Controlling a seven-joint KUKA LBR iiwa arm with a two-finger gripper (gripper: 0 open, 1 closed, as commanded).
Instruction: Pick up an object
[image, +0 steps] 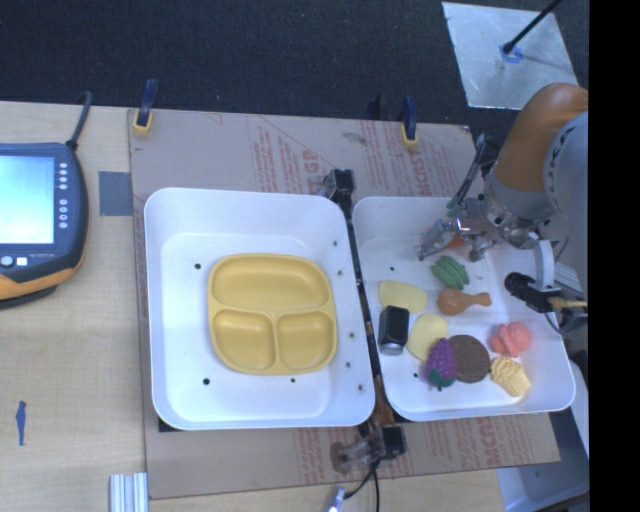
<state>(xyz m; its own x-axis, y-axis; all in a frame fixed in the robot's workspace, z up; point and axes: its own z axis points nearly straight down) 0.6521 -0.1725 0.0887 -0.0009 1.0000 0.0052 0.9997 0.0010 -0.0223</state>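
The arm (540, 150) comes in from the upper right of the frame, and its gripper (455, 232) hangs low over the upper part of the right bin (400, 400). I cannot tell if the jaws are spread or pressed together, and nothing shows between them. Just below the gripper lies a green toy (450, 271), and below that a drumstick (463, 299). In the lower half of this bin are a yellow piece (402, 294), a black block (394, 325), grapes (441, 362), a brown disc (468, 358), a pink toy (512, 339) and a pale yellow toy (510, 377), all near each other. The left bin (170, 300) holds a yellow tray (272, 312) with three compartments. At the left edge of the tabletop (60, 400) rests a pendant (35, 220) with a screen.
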